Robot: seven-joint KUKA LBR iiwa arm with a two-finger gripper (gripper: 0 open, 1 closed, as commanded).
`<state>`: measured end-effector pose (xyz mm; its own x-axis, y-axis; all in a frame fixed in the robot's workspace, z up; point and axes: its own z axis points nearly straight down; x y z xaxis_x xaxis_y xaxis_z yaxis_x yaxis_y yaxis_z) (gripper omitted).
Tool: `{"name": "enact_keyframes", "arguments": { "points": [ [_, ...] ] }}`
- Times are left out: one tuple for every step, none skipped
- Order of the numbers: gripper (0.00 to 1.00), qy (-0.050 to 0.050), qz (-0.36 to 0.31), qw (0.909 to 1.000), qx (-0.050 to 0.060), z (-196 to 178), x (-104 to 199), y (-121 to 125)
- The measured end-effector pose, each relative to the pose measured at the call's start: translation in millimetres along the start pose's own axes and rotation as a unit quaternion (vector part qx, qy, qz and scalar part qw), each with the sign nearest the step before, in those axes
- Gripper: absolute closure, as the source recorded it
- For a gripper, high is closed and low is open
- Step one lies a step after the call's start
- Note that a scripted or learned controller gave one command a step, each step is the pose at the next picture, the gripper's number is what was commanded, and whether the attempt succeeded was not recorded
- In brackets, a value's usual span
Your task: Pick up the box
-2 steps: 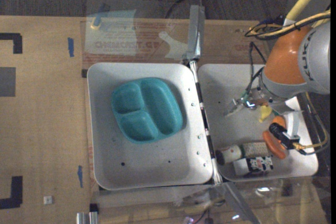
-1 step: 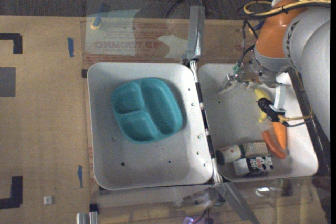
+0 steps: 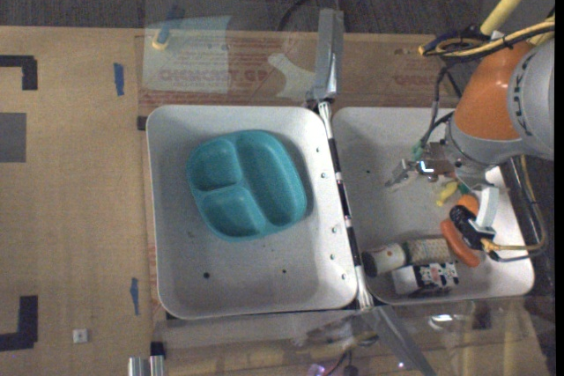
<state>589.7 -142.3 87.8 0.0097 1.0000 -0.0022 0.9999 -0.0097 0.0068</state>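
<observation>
Gripper [image 3: 407, 173] at centre right of frame, over bare floor of right bin [image 3: 374, 145]; fingers slightly apart, nothing between them, touching nothing visible. Box [image 3: 426, 276] (white, dark print) lies at lower right, against bin's near wall, well apart from gripper. Teal divided plate [image 3: 248, 183] in left bin [image 3: 176, 260].

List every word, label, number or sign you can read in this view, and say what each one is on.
Clear plastic sheet above the left bin: a line of faint red print, too blurred to read.
Small box in the right bin: dark marks on its white face, too small to read.
Teal divided plate: no print seen.
No text here reads with certainty.
</observation>
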Motion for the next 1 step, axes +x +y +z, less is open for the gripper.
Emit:
{"name": "enact_keyframes", "arguments": {
  "points": [
    [0.00, 0.000, 0.023, 0.9997, 0.002, 2.1, -2.4, 78.2]
  ]
}}
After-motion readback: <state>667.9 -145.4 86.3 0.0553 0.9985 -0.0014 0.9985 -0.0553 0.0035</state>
